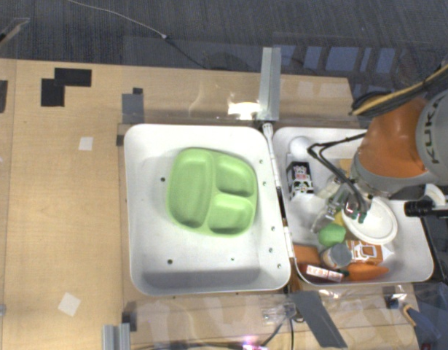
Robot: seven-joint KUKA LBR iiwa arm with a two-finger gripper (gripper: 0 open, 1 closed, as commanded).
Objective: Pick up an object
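Reaching end effector [340, 208] over right bin [425, 262]

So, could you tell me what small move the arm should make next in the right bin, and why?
Probably a short descent. The gripper hovers in the right bin just above the small green object, with nothing visibly between its fingers. A white dish and a grey object crowd close, so it should go down straight to avoid nudging them.

Over the right bin [425, 267], gripper [340, 211] down among the clutter. Just below it a ball [331, 235], a cup [337, 254] beyond that. Right: a plate [380, 224]. Upper left: a bottle [300, 172]. Far left, a divided tray [211, 189] in the left bin [147, 268].
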